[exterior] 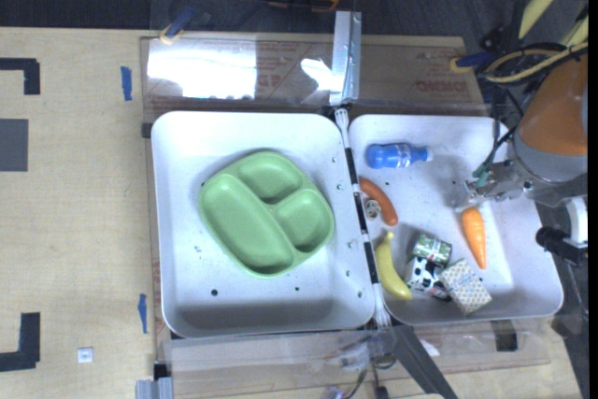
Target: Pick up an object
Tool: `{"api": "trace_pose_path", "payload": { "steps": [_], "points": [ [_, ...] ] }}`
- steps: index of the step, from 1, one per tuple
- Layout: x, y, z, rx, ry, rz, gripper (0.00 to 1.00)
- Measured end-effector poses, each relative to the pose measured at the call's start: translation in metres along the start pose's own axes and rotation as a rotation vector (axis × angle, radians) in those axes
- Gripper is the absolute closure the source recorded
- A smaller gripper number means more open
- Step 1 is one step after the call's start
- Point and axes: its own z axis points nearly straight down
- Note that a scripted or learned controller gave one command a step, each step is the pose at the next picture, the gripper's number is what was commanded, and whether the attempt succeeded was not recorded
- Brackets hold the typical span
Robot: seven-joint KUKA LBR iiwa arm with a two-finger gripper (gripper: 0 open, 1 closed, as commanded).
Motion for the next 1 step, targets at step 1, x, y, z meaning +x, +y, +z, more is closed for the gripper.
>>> {"api": "trace_pose_path", "payload": {
  "steps": [1],
  "points": [
    [0.0531, -0.0310, -0.0909, 0.003, 0.001, 0.130, 1.00]
  ]
}}
